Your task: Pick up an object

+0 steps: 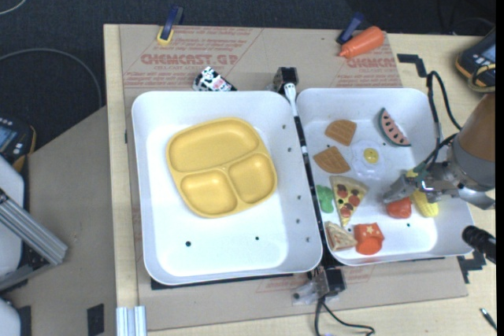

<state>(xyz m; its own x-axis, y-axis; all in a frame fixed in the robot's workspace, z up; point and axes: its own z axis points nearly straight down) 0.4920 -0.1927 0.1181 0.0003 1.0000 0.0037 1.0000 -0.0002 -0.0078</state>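
The right bin (pixel 358 100) holds several toy foods: a watermelon slice (pixel 393 128), two brown toast pieces (pixel 341 131) (pixel 331 160), a fried egg (pixel 369 156), a pizza slice (pixel 346 195), a green piece (pixel 324 198), a sandwich wedge (pixel 339 234) and a red piece (pixel 368 238). My gripper (pixel 411 189) is low over the bin's right side, just above a red tomato (pixel 399 208) and a yellow piece (pixel 426 206). Nothing is lifted off the bin floor. The arm's body hides the bin's right rim.
The left bin (pixel 150 193) holds a yellow divided plate (pixel 220 166). On the bench behind the bins lie an orange carrot (pixel 362 42), a black-and-white toy (pixel 213 80) and a blue-yellow clamp (pixel 168 26). Cables run along the right bin's right side.
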